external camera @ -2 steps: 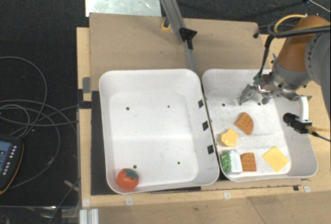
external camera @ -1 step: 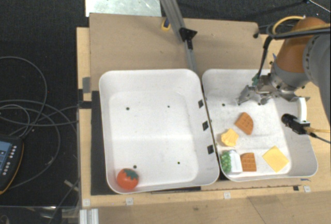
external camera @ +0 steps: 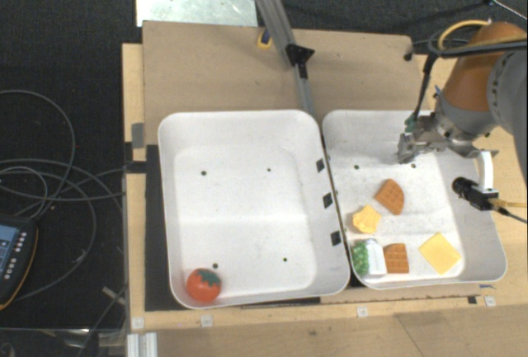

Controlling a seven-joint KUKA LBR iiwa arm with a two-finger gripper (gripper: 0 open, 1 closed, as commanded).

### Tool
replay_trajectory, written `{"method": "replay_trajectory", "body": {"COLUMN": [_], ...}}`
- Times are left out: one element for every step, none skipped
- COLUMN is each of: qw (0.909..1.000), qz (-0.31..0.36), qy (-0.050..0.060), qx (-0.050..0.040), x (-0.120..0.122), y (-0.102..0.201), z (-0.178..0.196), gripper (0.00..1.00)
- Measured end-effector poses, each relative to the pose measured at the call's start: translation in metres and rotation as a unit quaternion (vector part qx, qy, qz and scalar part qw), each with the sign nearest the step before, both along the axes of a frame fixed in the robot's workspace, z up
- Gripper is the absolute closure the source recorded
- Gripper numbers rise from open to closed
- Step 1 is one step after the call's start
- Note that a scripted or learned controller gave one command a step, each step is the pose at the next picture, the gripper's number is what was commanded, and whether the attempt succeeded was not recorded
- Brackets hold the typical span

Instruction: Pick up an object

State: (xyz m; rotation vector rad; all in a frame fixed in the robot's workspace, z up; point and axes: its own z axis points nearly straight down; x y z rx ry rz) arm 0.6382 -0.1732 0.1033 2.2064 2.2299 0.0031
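- Objects for picking lie mostly in the right bin (external camera: 495, 265): from the overhead camera we see an orange waffle piece (external camera: 390, 196), a small yellow piece (external camera: 366, 220) just beside it, a green-and-white item (external camera: 364, 257) touching the bin's left wall, a second waffle square (external camera: 396, 258) next to that, and a yellow cheese-like slice (external camera: 440, 253) near the front right corner.
- A red tomato with a green stalk (external camera: 203, 284) sits alone in the front left corner of the left bin (external camera: 239, 133).
- We find the gripper (external camera: 410, 151) low over the back of the right bin, well apart from the waffle piece and the other items.
- We cannot tell how wide it stands from this angle; nothing shows in its grasp.
- The arm (external camera: 478, 75) reaches in from the right, its orange band above the wrist.
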Motion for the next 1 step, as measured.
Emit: {"method": "replay_trajectory", "body": {"qw": [1.0000], "qz": [-0.002], "qy": [-0.002], "qx": [-0.0002], "x": [0.0057], "y": [-0.0012], "z": [0.0652], "gripper": [1.00]}}
